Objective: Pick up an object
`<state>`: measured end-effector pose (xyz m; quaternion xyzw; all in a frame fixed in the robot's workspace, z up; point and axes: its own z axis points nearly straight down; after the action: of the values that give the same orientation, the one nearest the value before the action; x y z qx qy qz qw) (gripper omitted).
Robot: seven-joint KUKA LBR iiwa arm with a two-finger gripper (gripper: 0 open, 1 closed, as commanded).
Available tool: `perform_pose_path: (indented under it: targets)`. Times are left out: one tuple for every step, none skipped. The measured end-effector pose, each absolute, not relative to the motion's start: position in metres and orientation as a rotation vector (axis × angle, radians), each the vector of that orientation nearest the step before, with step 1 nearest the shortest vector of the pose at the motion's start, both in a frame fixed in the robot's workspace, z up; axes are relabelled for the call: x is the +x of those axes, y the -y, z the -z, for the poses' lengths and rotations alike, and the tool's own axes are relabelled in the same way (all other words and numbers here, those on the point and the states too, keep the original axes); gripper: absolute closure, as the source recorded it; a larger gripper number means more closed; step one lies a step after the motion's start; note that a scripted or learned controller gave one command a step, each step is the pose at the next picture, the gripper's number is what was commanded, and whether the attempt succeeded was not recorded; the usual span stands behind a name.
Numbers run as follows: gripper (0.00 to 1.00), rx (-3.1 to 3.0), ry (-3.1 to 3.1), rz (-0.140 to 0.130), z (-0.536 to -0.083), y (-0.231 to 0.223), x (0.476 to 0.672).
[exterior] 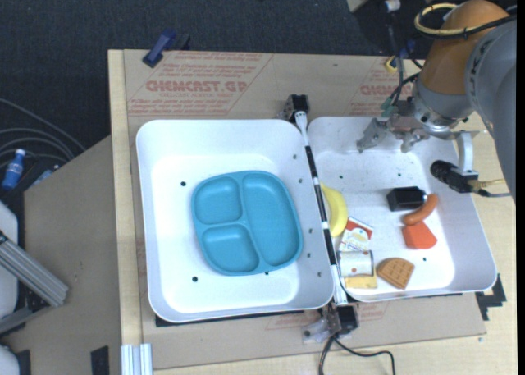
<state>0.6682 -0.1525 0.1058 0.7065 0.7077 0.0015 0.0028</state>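
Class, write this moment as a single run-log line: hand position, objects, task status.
hand: over right white bin's far end, nothing gripped | small black block, orange sausage-shaped toy: lying nearer camera | blue sectioned plastic plate: left bin | pick: not done

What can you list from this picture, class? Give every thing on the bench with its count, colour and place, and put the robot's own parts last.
bins: 2, white, side by side on the bench
divided plate: 1, blue, left bin
banana: 1, yellow, right bin, by the divider
black block: 1, black, right bin
sausage: 1, orange-red, beside the black block
wedge: 1, orange, below the sausage
toast: 1, brown, near edge of right bin
packets: 2, white printed, below the banana
clip: 1, blue, bench's far left corner
arm: 1, grey and orange, from the right
tool: 1, over right bin's far side
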Motion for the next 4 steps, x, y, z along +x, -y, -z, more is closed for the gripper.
perform_pose_path:
  targets:
    - [1.0, 2.214, -2.218, -0.007, -0.116, 0.152, 0.669]
    - [0.0, 2.214, -2.218, -0.007, -0.116, 0.152, 0.669]
    - [0.0, 2.224, -2.222, 0.002, -0.084, 0.168, 0.609]
    - [0.0, 2.22, -2.221, -0.001, -0.085, 0.195, 0.667]
